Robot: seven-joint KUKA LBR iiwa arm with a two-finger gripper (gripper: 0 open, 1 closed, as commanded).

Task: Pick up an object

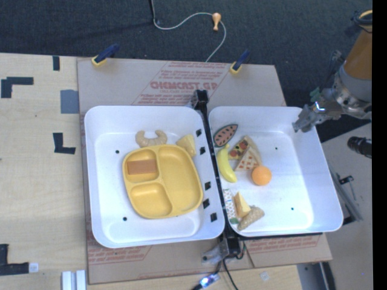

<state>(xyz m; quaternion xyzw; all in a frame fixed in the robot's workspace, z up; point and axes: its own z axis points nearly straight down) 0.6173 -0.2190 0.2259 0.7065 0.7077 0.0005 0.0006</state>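
While the arm was seen at the right edge of the camera view, nothing had yet been lifted, so the task was judged to be at its very start: an object had still to be chosen, reached, gripped and raised. The gripper was placed over the upper right rim of the right bin, well apart from the objects gathered along that bin's left side. Whether it was spread or pressed together could not be told (it was small and dark against the rim), and nothing was seen held in it.

Several candidates were found in the right bin. An orange ball lay near the middle, round, smooth and free on most sides. Just beside it, a wedge-shaped slice was seen with red marks on its face, and a yellow banana was laid close to the bin's left wall. A dark oval slice sat above these, and pale cheese-like pieces were heaped near the lower left corner.

The left bin was occupied by a yellow divided tray, with a tan pretzel-like piece touching its upper edge.
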